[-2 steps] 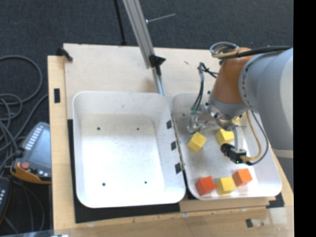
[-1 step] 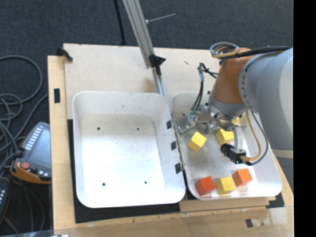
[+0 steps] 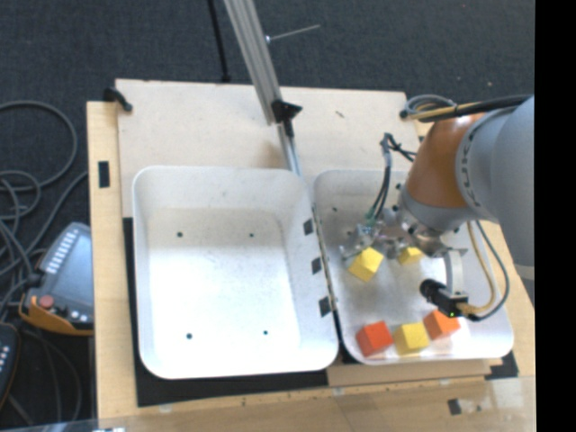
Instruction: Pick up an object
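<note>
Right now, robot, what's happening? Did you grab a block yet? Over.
Gripper low in right bin, between two yellow blocks. No grab visible. Three more blocks along the near wall.

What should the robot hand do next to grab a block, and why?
Probably drop straight down a little. The gripper hangs low in the right bin, with one yellow block at its left side and another yellow block at its right; I can't see a block between its fingers.

Arm (image 3: pixel 490 156): smooth grey rounded casing, with a broad orange band (image 3: pixel 432 165) above the wrist. Dark thin cables (image 3: pixel 389 174) loop beside the band; a black fitting with a small green light (image 3: pixel 450 312) hangs lower.
</note>
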`<action>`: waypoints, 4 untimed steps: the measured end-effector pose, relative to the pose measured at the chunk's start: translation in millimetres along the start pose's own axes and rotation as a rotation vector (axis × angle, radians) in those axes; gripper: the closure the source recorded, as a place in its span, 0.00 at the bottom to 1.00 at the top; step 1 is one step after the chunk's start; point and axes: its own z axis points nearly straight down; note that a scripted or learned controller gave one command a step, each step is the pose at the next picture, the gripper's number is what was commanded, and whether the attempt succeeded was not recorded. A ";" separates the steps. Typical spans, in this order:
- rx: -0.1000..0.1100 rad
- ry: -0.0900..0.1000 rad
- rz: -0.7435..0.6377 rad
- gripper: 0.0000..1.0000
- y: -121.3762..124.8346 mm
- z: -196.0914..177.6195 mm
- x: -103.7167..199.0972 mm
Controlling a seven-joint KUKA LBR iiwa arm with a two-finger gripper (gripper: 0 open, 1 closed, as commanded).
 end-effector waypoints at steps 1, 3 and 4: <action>0.002 0.000 0.000 0.00 -29.2 0.7 22.0; -0.008 0.003 -0.013 1.00 37.2 -110.9 107.4; 0.005 0.002 -0.009 1.00 36.4 -97.7 154.6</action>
